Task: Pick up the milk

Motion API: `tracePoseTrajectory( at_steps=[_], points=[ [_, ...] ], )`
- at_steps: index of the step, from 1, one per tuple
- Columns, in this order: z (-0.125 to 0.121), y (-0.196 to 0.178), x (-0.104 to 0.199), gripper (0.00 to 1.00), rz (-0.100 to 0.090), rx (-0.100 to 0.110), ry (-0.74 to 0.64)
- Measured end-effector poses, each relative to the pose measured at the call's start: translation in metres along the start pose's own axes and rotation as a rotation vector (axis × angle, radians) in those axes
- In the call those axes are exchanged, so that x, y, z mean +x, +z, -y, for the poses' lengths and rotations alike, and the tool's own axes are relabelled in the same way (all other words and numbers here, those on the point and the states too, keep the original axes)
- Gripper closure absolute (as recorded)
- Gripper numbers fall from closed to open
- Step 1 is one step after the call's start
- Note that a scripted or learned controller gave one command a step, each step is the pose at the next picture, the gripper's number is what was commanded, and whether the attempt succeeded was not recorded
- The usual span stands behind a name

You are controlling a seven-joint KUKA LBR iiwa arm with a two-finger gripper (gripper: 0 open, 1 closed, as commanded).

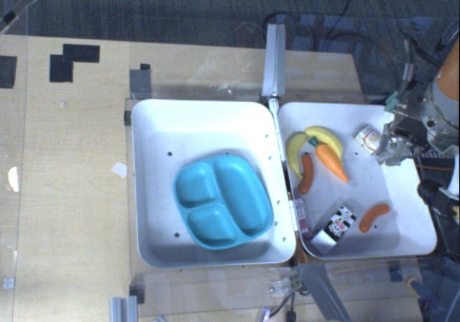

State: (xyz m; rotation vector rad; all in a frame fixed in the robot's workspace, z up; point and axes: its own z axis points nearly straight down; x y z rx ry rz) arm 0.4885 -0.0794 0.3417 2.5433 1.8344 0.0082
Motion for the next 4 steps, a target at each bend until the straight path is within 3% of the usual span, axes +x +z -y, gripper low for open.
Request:
tracePoseTrajectory(
  at_steps=[1, 2, 3, 4],
  points=[
    [0.005, 0.053, 0.011, 1.0, 0.001, 0.004, 0.174],
    [0.0, 0.068, 0.015, 1.0, 0.004, 0.006, 0.95],
    [-0.007, 0.195, -0.03, 1.0, 0.005, 0.008, 0.895],
    [-0.014, 0.049, -0.038, 1.0, 0.002, 0.002, 1.037]
  ],
)
